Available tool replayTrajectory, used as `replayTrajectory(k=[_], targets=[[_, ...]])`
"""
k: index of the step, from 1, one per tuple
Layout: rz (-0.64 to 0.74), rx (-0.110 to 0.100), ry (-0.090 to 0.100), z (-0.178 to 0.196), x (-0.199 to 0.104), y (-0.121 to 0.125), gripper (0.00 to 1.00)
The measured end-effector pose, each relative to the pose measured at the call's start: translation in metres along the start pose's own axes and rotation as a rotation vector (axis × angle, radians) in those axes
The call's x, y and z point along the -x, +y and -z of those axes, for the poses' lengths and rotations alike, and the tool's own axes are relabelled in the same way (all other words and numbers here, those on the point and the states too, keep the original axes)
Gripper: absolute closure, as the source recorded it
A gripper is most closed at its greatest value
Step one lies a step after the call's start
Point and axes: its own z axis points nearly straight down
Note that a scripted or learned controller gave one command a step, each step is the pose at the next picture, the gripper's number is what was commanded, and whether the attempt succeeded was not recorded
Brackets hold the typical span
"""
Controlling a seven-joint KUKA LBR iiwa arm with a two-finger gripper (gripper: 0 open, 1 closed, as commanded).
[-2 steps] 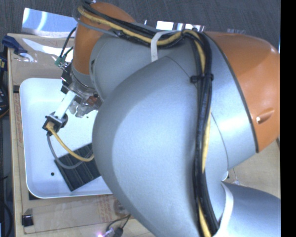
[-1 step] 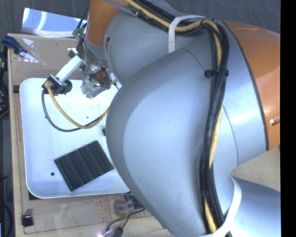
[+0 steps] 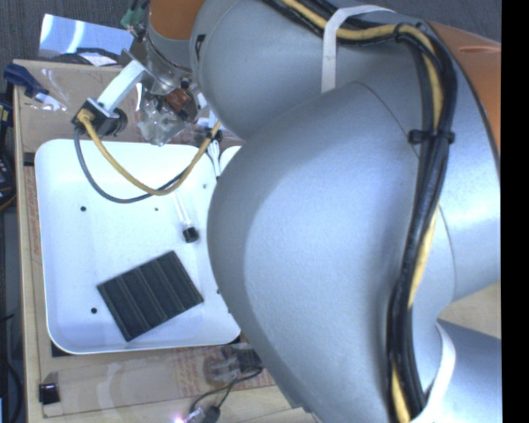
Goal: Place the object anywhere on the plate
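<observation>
The arm is hanging huge over the bench, and the gripper is sitting above the left bin's far edge; can't tell its state. A dark ribbed plate is lying in that bin's near part, with a small dark object resting just beyond it, apart.

Right bin apparently mostly behind arm

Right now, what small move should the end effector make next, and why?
Probably shift the end effector toward the small black object. It lies on the floor of the white bin, apart from the dark ribbed plate, while the end effector hangs at the bin's far rim, away from both.
</observation>
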Motion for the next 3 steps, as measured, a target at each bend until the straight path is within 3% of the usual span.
replayTrajectory(k=[1,2,3], targets=[[0.206,0.001,0.002,0.135,0.054,-0.002,1.0],[0.216,-0.003,-0.003,0.142,0.051,-0.006,1.0],[0.029,0.006,0.003,0.136,-0.008,-0.048,1.0]])
